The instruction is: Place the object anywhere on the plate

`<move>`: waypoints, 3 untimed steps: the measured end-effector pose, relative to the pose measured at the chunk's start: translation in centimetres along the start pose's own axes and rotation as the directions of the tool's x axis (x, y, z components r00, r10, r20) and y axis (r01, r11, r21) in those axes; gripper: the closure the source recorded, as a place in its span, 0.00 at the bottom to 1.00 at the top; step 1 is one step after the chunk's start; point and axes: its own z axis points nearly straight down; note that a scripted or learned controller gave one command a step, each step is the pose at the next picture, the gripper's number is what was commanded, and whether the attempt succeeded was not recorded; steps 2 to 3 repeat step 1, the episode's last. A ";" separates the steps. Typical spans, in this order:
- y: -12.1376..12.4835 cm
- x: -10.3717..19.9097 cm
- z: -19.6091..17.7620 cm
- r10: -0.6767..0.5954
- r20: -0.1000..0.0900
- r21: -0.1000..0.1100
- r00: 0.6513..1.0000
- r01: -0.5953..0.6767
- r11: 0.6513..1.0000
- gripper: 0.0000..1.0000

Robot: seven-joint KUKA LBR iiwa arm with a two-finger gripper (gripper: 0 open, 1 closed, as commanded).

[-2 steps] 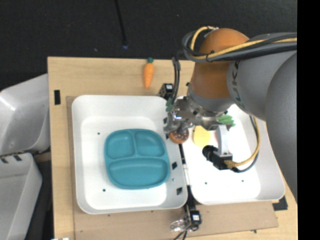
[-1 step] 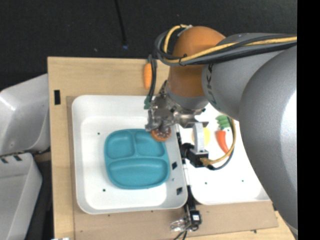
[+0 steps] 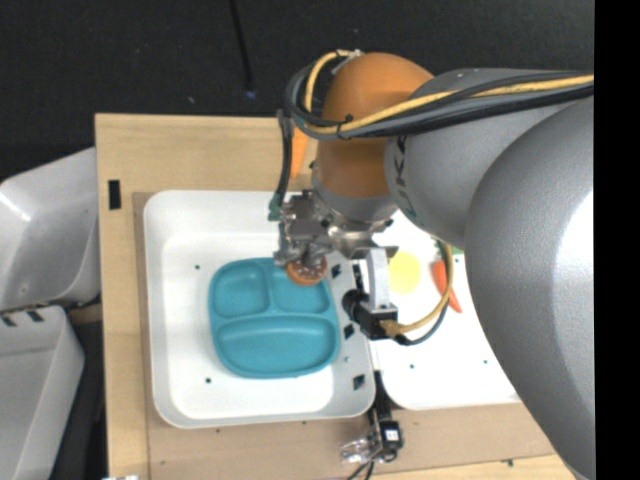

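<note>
Nearby, carrot [image 3: 446, 286] and yellow piece [image 3: 405, 273] flank arm [image 3: 480, 168].

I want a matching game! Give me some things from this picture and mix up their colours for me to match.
Things:
1. plate
2. left bin
3. carrot-like piece
4. round thing in the right bin

Colours:
A. white
B. yellow
C. teal blue
D. orange

Pairs: 1-C, 2-A, 3-D, 4-B
</note>
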 end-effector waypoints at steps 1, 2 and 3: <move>0.0 -0.2 0.0 0.002 0.001 0.000 1.000 -0.002 1.000 0.00; 0.0 -0.2 0.0 0.002 0.001 0.000 1.000 -0.002 1.000 0.00; 0.0 -0.2 0.0 0.002 0.001 0.000 1.000 -0.002 1.000 0.00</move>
